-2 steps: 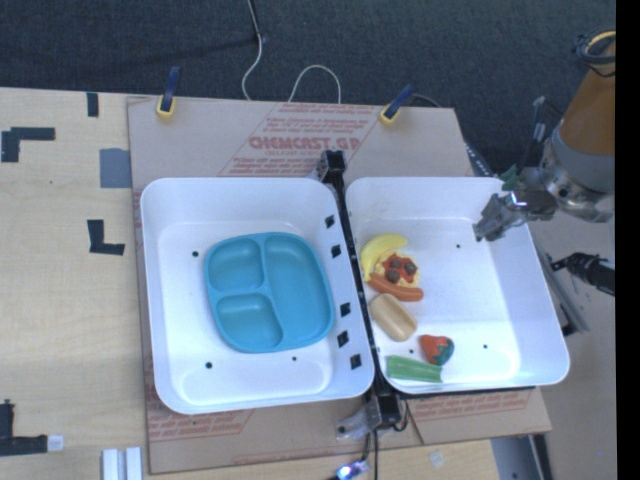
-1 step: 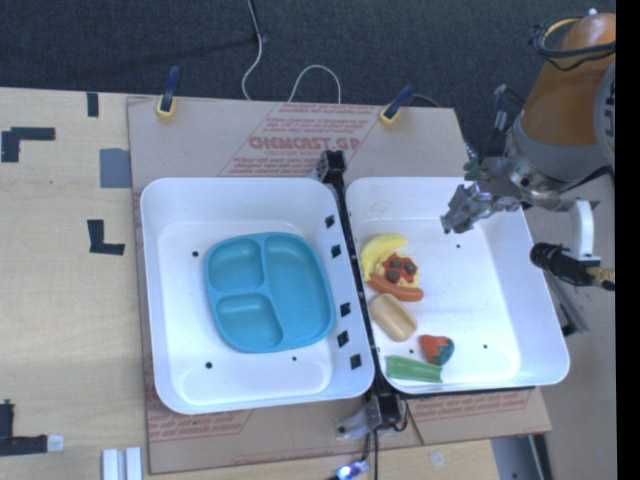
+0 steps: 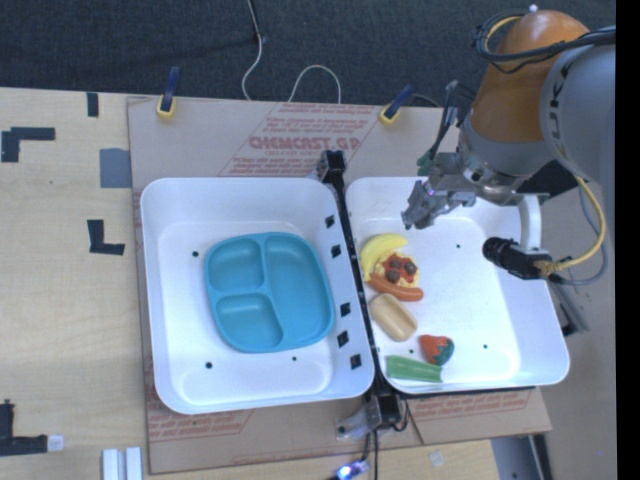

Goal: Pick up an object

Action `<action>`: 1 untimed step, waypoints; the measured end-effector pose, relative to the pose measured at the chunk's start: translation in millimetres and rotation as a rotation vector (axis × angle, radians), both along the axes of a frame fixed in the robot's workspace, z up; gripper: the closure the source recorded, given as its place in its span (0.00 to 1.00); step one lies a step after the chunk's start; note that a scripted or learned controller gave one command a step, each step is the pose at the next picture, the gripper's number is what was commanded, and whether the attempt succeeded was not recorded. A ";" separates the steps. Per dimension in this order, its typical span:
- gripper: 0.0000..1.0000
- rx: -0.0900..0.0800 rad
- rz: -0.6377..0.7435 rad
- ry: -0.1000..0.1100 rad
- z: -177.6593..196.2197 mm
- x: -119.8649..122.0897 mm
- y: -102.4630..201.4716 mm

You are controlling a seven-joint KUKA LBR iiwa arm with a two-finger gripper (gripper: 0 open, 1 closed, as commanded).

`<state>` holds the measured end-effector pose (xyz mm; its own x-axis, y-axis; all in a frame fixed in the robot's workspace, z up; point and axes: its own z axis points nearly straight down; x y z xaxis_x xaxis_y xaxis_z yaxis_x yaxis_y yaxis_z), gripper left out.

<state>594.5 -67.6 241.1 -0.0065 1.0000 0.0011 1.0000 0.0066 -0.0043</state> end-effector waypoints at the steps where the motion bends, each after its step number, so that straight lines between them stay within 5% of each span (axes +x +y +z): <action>1: 1.00 0.000 0.000 0.000 -15.9 16.4 56.4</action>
